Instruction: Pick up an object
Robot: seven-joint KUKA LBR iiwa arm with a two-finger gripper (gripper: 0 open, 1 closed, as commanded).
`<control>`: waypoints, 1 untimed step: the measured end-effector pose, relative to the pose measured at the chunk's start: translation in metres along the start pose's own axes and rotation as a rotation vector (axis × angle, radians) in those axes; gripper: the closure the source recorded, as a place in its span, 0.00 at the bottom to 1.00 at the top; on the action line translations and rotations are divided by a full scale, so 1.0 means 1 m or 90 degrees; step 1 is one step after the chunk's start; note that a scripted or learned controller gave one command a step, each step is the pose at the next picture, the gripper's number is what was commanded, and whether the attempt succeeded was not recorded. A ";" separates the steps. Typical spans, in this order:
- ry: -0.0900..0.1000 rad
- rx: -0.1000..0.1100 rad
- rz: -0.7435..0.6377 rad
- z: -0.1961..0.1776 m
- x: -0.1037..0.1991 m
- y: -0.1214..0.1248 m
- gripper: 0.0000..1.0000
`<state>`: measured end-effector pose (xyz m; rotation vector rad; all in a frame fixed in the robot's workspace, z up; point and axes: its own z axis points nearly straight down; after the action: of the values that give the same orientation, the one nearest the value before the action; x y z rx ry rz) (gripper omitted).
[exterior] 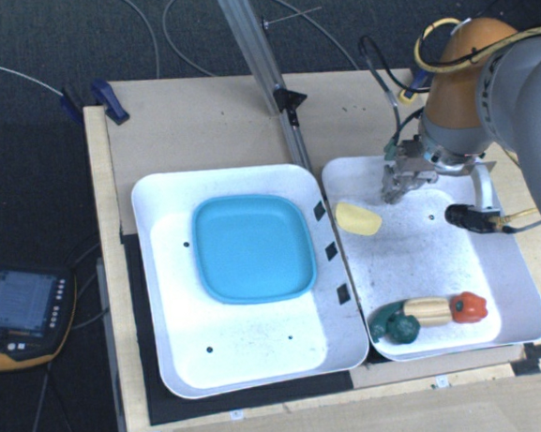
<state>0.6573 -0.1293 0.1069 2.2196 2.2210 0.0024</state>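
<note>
Camera view: my tool (401,185) hangs over the right bin's (501,265) far end; grip state: cannot tell. Yellow piece (357,219) lies just left of it. Green (395,325), tan (427,311) and red (468,307) pieces line the near wall. Blue plate (254,248) sits in left bin (169,294).

Pale wooden bench (206,122) stands on dark carpeted floor (23,185). Thin cables (155,28) trail loose across the floor behind it. A handheld control pendant (20,312) lies on the floor left of the bench. An aluminium post (256,52) rises from the bench's rear.
</note>
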 end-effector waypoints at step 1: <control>0.000 -0.003 0.000 -0.064 0.001 0.001 1.00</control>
<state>0.6583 -0.1286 0.1707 2.2172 2.2186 0.0061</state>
